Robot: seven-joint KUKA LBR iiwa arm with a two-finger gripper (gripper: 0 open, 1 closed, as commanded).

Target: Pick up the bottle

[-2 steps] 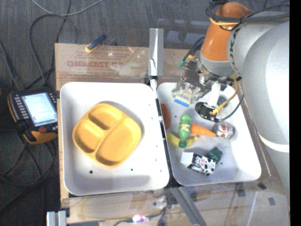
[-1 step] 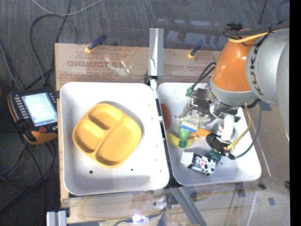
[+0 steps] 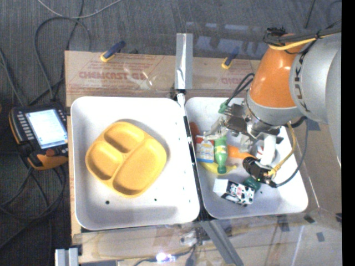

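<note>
— Hovering like that, the arm looks to be on the approach. Do you agree?
— I do. It reaches over the far part of the right-hand bin and nothing shows in its grip, so I judge the pick not yet made.
— And the yellow divided plate?
— Outside that bin, beyond its left wall, in the neighbouring one. It has no part in this job.
— Where is the gripper?
— Over the bin's far left quarter. I cannot tell whether it is spread or closed, because the wrist hides too much.
— The bottle?
— Green, in the left half of the bin, about midway between its far and near walls, and just nearer than the gripper. Upright or leaning, I cannot say.
— Anything crowding it?
— A small carton sits right beside it, toward the bin's left wall. A patterned box lies toward the near wall.
— So the next move?
— Probably a short shift toward the near wall, then a descent centred on the bottle and clear of the carton.
</note>
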